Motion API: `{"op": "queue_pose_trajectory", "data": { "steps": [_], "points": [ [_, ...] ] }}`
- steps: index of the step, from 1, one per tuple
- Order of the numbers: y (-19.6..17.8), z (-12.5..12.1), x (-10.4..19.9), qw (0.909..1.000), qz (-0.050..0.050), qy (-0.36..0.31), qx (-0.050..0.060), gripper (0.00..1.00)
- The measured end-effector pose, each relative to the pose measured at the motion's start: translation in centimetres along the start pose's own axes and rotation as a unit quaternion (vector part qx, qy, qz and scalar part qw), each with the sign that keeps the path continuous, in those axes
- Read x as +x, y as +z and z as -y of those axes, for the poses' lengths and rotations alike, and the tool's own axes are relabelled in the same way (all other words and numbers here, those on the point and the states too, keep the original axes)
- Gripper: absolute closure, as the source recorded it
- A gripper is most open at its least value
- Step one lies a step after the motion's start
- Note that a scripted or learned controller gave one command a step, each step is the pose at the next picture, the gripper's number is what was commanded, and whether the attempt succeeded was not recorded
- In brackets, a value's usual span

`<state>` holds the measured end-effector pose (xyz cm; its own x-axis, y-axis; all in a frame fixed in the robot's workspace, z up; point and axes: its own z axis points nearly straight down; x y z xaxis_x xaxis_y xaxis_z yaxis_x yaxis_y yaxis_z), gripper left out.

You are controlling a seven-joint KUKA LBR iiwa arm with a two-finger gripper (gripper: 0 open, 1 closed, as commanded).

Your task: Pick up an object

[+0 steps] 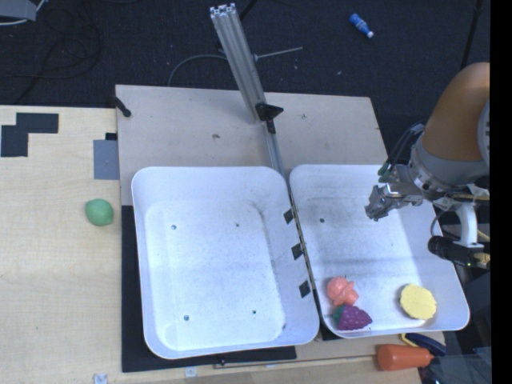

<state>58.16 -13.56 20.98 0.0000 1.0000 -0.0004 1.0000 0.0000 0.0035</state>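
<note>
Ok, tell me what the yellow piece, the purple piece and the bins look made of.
Yellow piece: probably moulded plastic or foam, matte, evenly coloured. Purple piece: likely toy plastic, bumpy like a grape bunch, slight sheen. Right bin and left bin: thin white plastic by their rounded, moulded rims, scuffed grey.

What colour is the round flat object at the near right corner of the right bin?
Yellow: the round flat disc shows clearly in the camera view, lying in the right white bin.

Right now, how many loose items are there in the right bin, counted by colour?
Orange-pink: 1
Purple: 1
Yellow: 1
Total: 3, all near the front wall of the right bin.
</note>
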Motion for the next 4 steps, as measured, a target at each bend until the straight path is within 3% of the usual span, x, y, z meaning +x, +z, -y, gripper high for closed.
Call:
{"op": "queue_pose_trajectory", "data": {
  "steps": [1, 2, 4],
  "points": [
    [-4.0, -0.1, -0.1, 1.0000, 0.000, 0.000, 0.000, 1.00],
    [-4.7, -0.5, 5.0, 1.0000, -0.001, -0.002, 0.002, 1.00],
    [-2.6, 0.6, 16.3, 1.0000, -0.001, -0.002, 0.002, 1.00]
  ]
}}
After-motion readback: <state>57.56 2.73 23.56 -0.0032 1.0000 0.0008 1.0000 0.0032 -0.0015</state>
